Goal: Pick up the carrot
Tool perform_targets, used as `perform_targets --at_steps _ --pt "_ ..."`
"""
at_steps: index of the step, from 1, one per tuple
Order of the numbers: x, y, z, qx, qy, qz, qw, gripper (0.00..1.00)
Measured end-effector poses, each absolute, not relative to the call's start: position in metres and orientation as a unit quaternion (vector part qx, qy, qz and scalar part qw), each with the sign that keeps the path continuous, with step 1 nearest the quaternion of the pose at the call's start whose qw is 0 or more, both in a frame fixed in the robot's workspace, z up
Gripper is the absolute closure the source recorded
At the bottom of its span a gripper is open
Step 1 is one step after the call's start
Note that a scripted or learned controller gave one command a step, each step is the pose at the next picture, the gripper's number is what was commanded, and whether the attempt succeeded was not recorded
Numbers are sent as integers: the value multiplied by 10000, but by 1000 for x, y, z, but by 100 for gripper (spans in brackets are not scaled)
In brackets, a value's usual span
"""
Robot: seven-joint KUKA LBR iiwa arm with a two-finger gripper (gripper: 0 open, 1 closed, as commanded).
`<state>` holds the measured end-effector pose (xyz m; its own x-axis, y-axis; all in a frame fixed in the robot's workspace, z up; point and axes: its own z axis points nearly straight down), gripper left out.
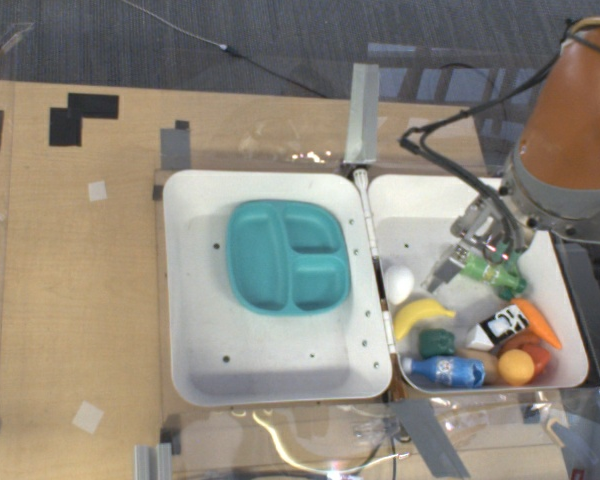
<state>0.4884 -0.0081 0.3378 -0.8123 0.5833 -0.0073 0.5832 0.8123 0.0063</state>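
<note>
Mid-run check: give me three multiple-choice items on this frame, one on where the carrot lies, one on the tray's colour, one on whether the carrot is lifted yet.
1. Where is the carrot?
A. On the teal tray
B. In the right bin, near its right wall
C. On the bench outside the bins

2. What colour is the divided tray in the left bin?
A. Teal
B. Red
C. Yellow

3. What is the carrot's state?
A. Raised above the bin
B. Lying in the bin among other items
C. On the tray

Answers: 1 B, it lies in the right bin below the gripper. 2 A, the tray is plainly teal. 3 B, it rests beside the orange ball.
</note>
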Motion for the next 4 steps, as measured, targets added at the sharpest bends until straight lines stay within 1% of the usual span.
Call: perform_targets --at_steps 4 --pt "488 -9 338 3069 9517 15 45 0"
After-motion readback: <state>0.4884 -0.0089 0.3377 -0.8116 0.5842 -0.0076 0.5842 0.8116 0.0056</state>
